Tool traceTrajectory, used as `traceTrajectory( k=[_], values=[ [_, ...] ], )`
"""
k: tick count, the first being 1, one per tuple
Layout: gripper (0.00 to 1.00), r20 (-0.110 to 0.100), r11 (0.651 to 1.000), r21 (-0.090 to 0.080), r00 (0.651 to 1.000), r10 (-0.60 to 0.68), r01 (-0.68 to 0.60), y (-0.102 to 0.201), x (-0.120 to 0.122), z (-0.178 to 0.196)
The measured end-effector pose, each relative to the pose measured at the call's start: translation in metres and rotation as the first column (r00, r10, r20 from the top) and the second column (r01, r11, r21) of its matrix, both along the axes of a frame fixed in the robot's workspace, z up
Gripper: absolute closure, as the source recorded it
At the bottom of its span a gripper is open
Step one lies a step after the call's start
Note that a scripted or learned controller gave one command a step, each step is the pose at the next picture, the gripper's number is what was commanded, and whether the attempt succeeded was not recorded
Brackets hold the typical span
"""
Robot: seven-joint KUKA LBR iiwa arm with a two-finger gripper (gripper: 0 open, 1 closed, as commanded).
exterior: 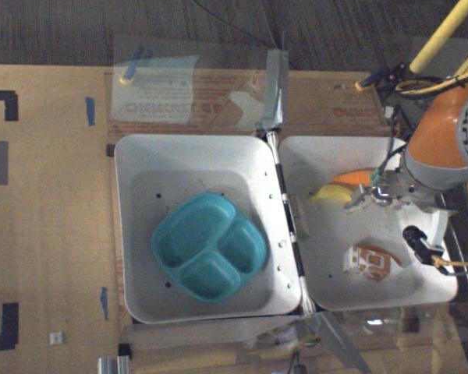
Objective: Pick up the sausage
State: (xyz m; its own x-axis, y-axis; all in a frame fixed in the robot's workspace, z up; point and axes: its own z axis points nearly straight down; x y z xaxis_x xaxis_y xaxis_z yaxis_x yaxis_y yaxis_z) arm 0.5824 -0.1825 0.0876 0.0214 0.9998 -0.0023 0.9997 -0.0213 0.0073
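Observation:
In the right bin (pixel 327 283), an orange-brown elongated piece (pixel 351 178) lies near the far side and looks like the sausage; its right end is hidden by the gripper. A yellow banana-shaped toy (pixel 332 195) lies right beside it, on its near side. My gripper (pixel 369 195) hangs low over the right ends of these two pieces, and its own body hides whether it touches either of them. The grey arm with its orange band (pixel 446 135) reaches in from the right.
A brown and white flat toy (pixel 371 262) lies in the near part of the right bin. A dark cable end (pixel 418 241) on the arm hangs near the bin's right wall. The left bin (pixel 140 170) holds a teal divided plate (pixel 179 240).

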Motion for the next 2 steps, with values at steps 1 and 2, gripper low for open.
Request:
traceTrajectory(
  k=[1,2],
  values=[
    [0.0,0.001,0.976,0.0,0.976,0.217,-0.217,0.053,-0.071,0.001],
    [0.0,-0.008,0.976,0.004,0.976,0.218,-0.218,0.055,-0.085,0.01]
  ],
)
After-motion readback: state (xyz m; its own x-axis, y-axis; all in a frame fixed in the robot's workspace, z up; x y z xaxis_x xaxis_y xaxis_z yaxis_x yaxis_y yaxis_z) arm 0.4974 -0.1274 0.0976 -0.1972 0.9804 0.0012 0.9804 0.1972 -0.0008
